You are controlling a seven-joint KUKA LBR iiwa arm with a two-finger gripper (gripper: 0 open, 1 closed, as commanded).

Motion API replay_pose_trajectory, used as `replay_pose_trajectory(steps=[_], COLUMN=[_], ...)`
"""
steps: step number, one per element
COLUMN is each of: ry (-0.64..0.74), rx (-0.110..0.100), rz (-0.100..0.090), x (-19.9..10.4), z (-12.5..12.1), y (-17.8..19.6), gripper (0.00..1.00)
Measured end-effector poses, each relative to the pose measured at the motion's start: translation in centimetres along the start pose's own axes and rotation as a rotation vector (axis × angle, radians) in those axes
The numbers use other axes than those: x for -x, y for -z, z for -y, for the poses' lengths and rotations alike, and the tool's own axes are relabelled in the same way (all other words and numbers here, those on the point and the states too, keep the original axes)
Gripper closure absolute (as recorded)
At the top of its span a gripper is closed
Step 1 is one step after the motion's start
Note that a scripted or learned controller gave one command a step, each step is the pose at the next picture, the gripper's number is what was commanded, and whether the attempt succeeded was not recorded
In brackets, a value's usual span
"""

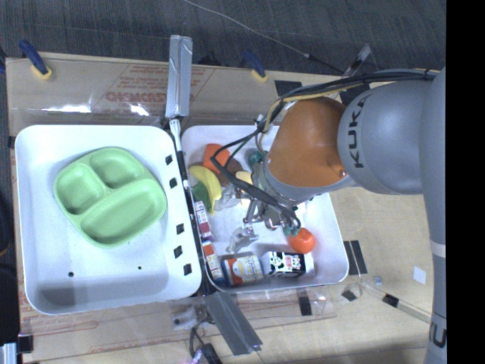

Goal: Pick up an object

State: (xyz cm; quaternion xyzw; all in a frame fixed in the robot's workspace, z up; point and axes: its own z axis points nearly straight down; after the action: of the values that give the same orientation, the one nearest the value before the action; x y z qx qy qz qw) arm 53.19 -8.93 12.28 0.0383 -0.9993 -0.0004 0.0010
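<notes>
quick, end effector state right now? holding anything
End effector: low over the right bin, between the banana and the orange tomato; open or shut cannot be told, and nothing is visibly held.

The bench (91, 82) bears two white bins (38, 203) side by side.

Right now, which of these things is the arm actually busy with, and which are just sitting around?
Part of the job:
gripper, down inside the right bin
candidates to pick: banana, orange ball, milk carton, bottle

Just lying about:
green divided plate in the left bin
blue clamps on the bench edge
</notes>
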Motion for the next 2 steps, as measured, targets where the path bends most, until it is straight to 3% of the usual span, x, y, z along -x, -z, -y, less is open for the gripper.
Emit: replay_pose_trajectory(steps=[1,2], ry=[0.201,0.196], rx=[-0.001,-0.001], rz=[0.004,0.004], x=[5.8,-0.1], z=[2.5,0.1], y=[-3.0,-3.0], gripper=[0.0,0.0])
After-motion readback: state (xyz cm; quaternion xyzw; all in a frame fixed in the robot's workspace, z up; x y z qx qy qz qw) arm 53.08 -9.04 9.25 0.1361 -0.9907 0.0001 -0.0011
